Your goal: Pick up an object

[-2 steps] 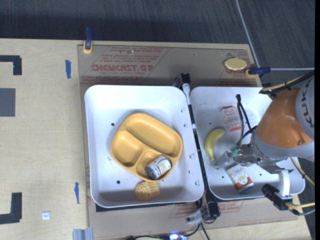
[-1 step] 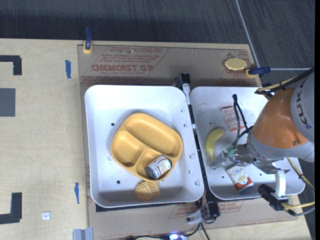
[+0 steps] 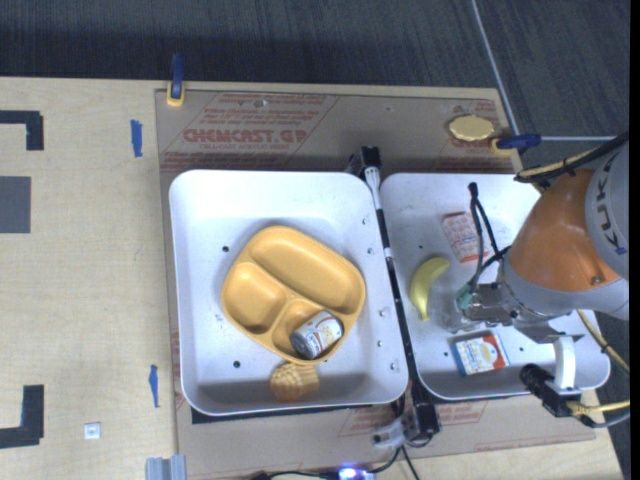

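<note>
While dark carpet fills the frame's top, a pale bench (image 3: 80, 298) bears two white bins. Left bin (image 3: 200, 268): yellow tray (image 3: 285, 273), can (image 3: 318, 335). Right bin (image 3: 440, 378): banana (image 3: 428, 283), carton (image 3: 476, 353), bare floor lower centre. Gripper (image 3: 470, 303) beside banana, state undeterminable.

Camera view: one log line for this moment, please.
arm over right bin | gripper low beside banana | no visible grasp | small carton nearby
</note>
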`<act>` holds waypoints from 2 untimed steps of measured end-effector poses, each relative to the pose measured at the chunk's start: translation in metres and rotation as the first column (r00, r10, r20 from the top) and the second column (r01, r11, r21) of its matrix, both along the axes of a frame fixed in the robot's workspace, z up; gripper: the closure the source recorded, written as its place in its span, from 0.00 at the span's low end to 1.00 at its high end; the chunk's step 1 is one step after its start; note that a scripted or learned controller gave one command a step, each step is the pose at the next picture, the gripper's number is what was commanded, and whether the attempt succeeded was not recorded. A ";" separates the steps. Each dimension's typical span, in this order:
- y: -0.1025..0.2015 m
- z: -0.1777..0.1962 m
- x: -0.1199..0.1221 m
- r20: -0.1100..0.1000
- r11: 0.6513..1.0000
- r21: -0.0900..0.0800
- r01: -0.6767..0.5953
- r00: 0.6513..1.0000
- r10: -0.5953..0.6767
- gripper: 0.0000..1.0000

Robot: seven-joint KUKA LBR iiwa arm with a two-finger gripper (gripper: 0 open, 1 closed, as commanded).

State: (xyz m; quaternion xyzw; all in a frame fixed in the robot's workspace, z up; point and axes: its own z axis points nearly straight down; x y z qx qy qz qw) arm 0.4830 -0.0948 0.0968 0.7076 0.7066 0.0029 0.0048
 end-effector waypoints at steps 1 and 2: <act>0.000 0.000 0.000 0.000 1.000 0.000 0.000 1.000 0.000 0.00; -0.015 -0.011 -0.003 -0.009 1.000 0.004 -0.002 1.000 0.002 0.00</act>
